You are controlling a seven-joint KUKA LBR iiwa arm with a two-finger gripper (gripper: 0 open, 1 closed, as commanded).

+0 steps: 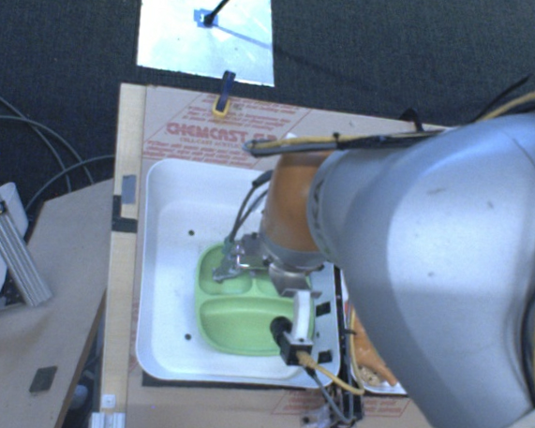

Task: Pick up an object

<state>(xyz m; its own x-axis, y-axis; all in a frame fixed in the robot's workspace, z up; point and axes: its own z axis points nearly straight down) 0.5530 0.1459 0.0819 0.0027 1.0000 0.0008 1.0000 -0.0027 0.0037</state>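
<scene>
Down inside the left white bin [166, 246], our tool [244, 263] sits low over a pale green divided tray [233, 323], and we cannot tell what state it is in, because the wrist and orange band [287, 210] above it cover most of it from this slanted view. What we can see of the tool meets the tray near its upper left compartment, apparently touching or just above the plastic. The tray lies directly beneath and slightly toward the near side of the tool, its long axis running roughly from the bin's middle toward the near right corner. We judge that any lift would depend on catching a rim or a divider wall, since the tray lies flat on the bin floor. Our arm [450, 273] hides the tray's right edge and nearly all of the right bin [371, 364], where a patch of orange-brown shows, too cut off to name. Both bins rest on a cardboard-covered table [210, 123].
</scene>
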